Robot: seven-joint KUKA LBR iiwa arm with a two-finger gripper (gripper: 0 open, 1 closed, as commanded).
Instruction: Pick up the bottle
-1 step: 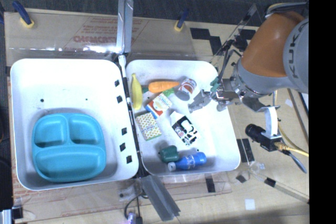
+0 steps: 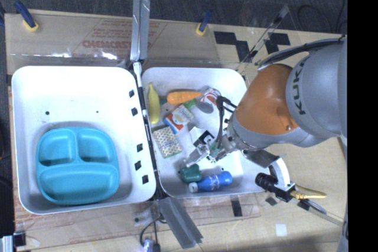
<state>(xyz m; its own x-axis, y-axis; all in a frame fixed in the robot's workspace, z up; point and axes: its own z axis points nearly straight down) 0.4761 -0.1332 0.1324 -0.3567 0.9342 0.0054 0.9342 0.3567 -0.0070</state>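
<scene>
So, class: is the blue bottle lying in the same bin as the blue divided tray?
No: the blue bottle lies in the right bin, while the blue divided tray sits in the left bin.

I have one fixed camera to work from, mounted above the bench point(image 2: 71, 32) and looking down at a slant. It sits far enough back that both white bins fit in frame side by side: the left bin point(image 2: 23, 127) takes the left half, the right bin point(image 2: 236, 82) sits around the middle. The far edge of the bench runs across the top, with dark floor beyond it; the near edge is cut off along the bottom. The arm point(image 2: 295, 103) enters from my right and looms large there, covering the right bin's right-hand side.
</scene>
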